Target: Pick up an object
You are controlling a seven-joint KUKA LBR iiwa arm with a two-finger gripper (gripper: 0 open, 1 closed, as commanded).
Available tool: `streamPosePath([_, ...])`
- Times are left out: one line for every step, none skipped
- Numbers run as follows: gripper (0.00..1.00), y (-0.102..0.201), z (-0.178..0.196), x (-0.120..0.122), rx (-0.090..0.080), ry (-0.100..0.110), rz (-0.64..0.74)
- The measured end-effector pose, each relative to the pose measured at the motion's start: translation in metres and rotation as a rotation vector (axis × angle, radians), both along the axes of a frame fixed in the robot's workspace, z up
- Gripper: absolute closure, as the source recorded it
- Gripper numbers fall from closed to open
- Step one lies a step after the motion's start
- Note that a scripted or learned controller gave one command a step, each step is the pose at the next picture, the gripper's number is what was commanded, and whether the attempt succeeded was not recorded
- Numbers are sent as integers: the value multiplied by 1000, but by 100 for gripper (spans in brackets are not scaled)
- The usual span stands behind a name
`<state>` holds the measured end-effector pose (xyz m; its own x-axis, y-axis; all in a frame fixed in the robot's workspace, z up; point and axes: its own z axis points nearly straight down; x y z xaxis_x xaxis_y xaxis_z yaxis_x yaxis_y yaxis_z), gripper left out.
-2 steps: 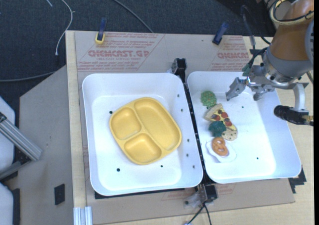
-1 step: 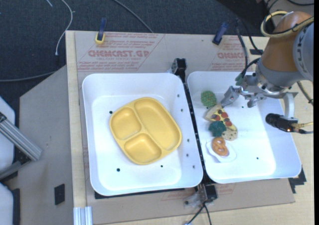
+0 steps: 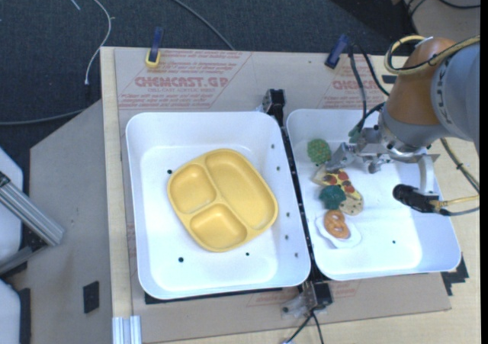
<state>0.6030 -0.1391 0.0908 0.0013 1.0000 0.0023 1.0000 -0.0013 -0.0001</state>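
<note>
Over the right bin's (image 3: pixel 427 255) far-left part, the grey arm (image 3: pixel 457 87) bends down from the worktop's (image 3: pixel 191 79) right edge, its orange band (image 3: pixel 415 94) above a wrist turned toward the bin floor. Its gripper (image 3: pixel 347 153) sits low beside a green, bumpy broccoli-like toy (image 3: pixel 319 151); I cannot tell whether the fingers are parted or closed, as the view is too coarse there. Along that bin's left wall lie small glossy toy foods: a pizza-like slice (image 3: pixel 335 179), a teal lumpy piece (image 3: pixel 332 196), and a bagel-like ring (image 3: pixel 336 223) on a white base. In the left bin (image 3: pixel 152 258) rests a smooth yellow three-compartment plastic tray (image 3: pixel 221 199).
</note>
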Motion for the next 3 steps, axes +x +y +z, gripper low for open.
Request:
streamPosePath([100, 1, 16, 3, 1, -9, 2])
streamPosePath([100, 11, 64, 5, -3, -4, 3])
streamPosePath([100, 11, 109, 1, -3, -4, 3])
